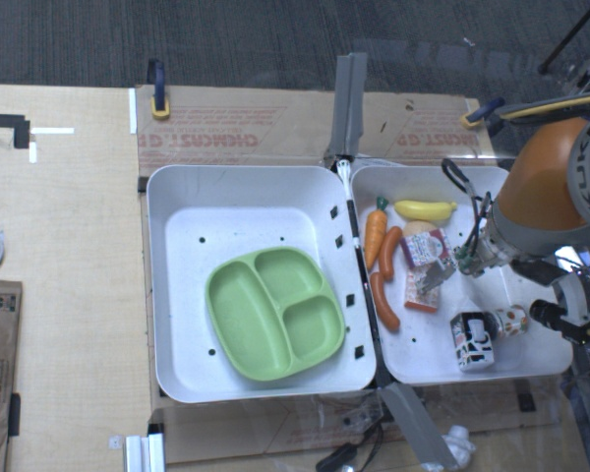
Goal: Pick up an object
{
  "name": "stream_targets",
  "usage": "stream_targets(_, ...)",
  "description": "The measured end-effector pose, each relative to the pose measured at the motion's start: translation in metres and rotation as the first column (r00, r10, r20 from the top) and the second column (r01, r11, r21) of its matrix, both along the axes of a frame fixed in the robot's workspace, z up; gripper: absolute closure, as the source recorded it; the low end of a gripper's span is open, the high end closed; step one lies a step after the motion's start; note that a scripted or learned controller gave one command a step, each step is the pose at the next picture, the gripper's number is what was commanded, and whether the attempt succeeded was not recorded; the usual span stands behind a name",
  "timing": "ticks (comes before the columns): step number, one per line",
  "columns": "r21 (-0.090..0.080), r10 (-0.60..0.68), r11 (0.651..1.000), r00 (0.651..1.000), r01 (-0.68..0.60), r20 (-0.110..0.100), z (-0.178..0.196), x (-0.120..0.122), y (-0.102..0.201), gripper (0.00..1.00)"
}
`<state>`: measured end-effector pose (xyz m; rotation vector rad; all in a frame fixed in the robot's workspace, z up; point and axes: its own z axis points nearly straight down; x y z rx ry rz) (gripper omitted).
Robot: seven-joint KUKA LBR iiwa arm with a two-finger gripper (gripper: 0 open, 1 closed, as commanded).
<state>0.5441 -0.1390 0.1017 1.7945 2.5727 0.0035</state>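
Smooth curved banana [425, 208] beside tapered carrot [375, 236]

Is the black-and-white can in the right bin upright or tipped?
Tipped. The can lies on its side on the bin floor, its printed wall facing up.

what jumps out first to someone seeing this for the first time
The green divided plate lies alone in the left bin, bright against the white. The right bin is crowded: a banana at the far end, a carrot by the divider, a black-and-white can near the front. The arm's orange band looms over that bin from the right.
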Motion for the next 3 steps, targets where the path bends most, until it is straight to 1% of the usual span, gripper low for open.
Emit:
stream_targets(1,-0.001,-0.136,0.991,0.991,0.136,-0.008,-0.013,0.041,0.040,0.00)
stream_targets(2,-0.004,-0.134,0.991,0.991,0.134,-0.013,-0.007,0.041,0.039,1.00)
stream_targets(3,-0.002,-0.186,0.983,0.983,0.186,-0.010,0.087,0.035,0.070,1.00)
